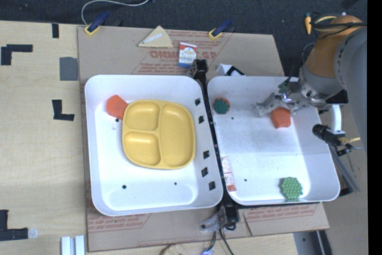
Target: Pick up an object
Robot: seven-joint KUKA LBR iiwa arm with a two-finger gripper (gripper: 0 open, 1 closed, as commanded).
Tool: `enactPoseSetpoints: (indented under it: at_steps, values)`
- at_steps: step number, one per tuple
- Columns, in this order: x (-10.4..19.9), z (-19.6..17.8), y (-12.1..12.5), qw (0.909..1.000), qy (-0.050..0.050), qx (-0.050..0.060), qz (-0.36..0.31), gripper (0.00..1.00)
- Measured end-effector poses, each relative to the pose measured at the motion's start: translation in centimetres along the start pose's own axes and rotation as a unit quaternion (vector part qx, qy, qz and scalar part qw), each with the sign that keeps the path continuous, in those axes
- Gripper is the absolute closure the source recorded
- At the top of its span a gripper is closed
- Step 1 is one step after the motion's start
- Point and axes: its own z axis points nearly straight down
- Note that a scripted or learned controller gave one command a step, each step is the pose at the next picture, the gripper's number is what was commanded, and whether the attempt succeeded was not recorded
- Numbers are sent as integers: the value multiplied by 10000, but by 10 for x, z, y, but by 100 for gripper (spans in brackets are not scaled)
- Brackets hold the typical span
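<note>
On the far left the wooden bench carries black tape marks, likely reference marks for lining things up. A sheet of cardboard lies under both bins, held at its far edge by two blue clamps, which probably keeps it from sliding as the arm works.

The left bin holds a yellow divided plate lying flat near its middle, and an orange block rests just beside the plate's upper left corner, touching or nearly touching it. Beyond the bins, on the cardboard, sit a small triangular wedge and a little red and white carton, both out of the arm's working area.

A black divider joins the two bins. In the right bin a small teal ball lies near the divider at the far side, and a green bumpy ball sits well apart near the front right corner.

The likely target is the orange piece in the upper right part of the right bin. The gripper hangs directly above and behind it, fingers pointing down toward it; they look spread, with one silvery finger reaching out to the left, but the piece sits just below the tips and I cannot tell whether they clasp it. I judge the grasp as not yet secured: the piece seems to rest on the bin floor, touching or just under the fingertips
</note>
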Motion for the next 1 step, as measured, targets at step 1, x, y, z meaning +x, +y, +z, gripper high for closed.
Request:
enactPoseSetpoints:
  at_steps: [1]
  values:
    - [-1,-10,1,10000,-22,-19,-9,100]
